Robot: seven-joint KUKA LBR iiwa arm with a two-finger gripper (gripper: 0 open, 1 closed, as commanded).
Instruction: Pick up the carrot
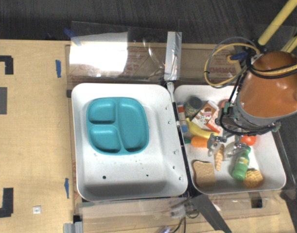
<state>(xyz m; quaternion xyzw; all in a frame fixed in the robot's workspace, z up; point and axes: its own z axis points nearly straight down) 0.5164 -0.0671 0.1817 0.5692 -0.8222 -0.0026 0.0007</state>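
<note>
teal tray (118,125) in left bin (85,178), bread slice (203,172) — right bin (274,176)

Even bright light, glare on plastic sheet (97,57)

1. The carrot (201,141) is a small orange piece, stubby and rounded.
2. It lies flat on the floor of the right bin (279,176), near that bin's left wall.
3. Other small items crowd closely around it.
</note>
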